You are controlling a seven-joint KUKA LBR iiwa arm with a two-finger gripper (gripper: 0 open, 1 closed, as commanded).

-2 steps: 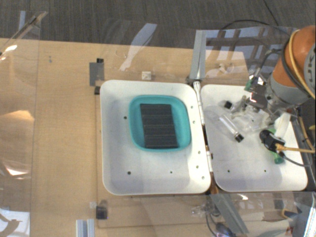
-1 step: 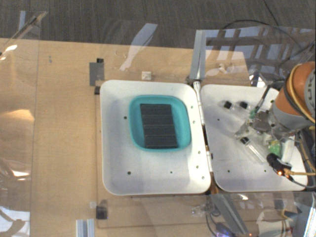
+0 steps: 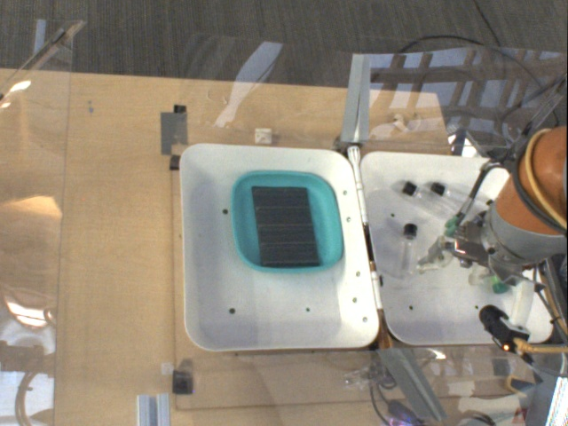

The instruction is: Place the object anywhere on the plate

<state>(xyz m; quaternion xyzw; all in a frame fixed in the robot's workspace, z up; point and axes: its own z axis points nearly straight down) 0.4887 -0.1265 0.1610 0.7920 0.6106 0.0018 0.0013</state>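
Pale wooden table (image 3: 98, 264) fills most of the view, with dark carpet (image 3: 222, 16) along the far side and clear sheeting glinting over the table's left part. Two shallow white bins sit side by side on it, their inner rims touching.

The teal plate (image 3: 330, 224), square with rounded corners, lies in the left bin (image 3: 206, 273), nearer that bin's far wall than its near one. The object (image 3: 286, 226), a dark ribbed rectangular slab, lies flat on the plate, roughly centred, with teal rim showing all round it.

Right of the plate, across the shared rims, is the right bin (image 3: 399, 318). Three small black pieces (image 3: 409, 187) lie scattered on its floor. The gripper (image 3: 435, 256) hangs over that bin, well apart from the plate and the object, with the grey and orange arm (image 3: 532, 193) behind it at the view's right. Nothing shows in its grasp, and whether that grasp is spread or closed I cannot tell; the tip is too small and pale against the white floor.
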